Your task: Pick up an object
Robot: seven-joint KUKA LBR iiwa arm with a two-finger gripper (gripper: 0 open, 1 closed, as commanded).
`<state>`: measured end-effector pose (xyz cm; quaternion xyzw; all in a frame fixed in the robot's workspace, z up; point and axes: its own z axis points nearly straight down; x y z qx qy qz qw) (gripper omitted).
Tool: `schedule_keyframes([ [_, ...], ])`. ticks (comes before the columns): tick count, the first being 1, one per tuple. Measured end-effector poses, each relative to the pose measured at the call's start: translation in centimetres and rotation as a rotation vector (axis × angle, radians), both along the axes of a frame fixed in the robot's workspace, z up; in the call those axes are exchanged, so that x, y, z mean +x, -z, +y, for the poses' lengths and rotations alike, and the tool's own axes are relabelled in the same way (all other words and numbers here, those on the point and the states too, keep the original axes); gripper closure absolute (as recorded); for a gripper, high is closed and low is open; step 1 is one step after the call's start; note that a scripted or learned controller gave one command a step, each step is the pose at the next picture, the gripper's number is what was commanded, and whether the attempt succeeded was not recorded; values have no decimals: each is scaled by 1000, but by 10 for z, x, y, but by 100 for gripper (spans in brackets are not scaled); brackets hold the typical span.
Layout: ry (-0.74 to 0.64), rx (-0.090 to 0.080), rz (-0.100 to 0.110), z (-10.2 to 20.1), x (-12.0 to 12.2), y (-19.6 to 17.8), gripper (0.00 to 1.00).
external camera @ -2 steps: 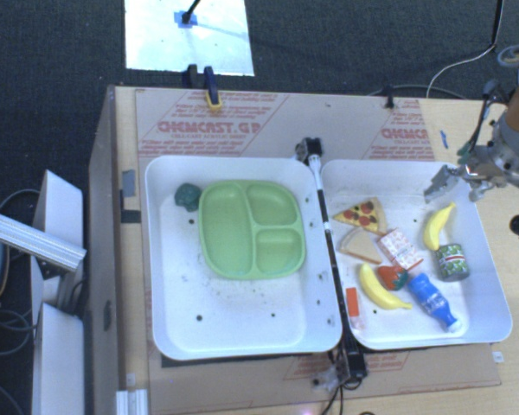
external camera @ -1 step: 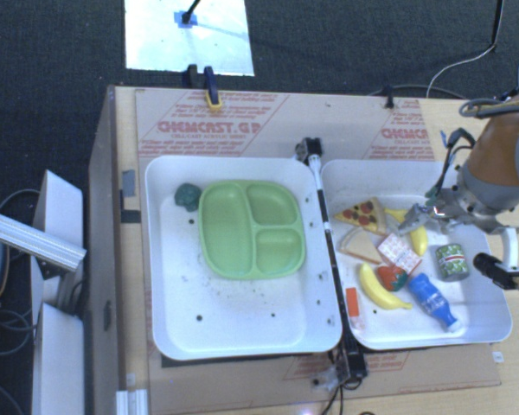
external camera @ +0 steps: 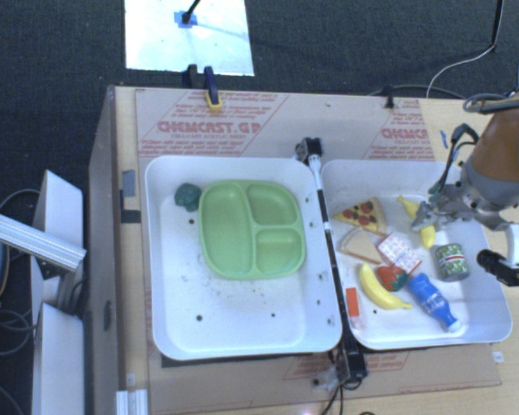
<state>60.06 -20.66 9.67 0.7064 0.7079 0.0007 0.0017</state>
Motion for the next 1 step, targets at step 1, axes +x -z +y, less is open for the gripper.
schedule_keyframes([
  [1,-2,1,-2,57,2,-107,100],
])
